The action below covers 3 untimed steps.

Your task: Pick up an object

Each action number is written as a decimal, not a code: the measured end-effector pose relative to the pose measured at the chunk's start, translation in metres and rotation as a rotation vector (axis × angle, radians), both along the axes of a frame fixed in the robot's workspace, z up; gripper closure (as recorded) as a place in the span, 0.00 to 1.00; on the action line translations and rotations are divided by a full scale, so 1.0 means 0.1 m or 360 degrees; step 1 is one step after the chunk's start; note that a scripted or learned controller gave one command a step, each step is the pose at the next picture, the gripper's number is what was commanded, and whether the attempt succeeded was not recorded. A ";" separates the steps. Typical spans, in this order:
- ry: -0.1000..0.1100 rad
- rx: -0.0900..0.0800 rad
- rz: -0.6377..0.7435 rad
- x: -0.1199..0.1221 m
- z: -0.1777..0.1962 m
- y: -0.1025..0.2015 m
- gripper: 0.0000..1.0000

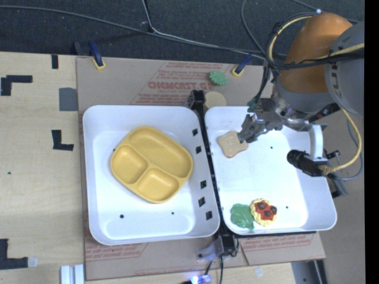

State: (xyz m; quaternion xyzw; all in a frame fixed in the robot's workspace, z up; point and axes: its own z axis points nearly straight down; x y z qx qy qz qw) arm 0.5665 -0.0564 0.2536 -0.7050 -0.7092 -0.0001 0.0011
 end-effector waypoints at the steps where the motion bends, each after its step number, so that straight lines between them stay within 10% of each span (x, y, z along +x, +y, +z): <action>1: 0.0003 -0.0002 -0.0001 -0.17 -0.16 0.45 1.00; 3: 0.0004 -0.0002 0.0000 -0.58 -0.11 1.43 1.00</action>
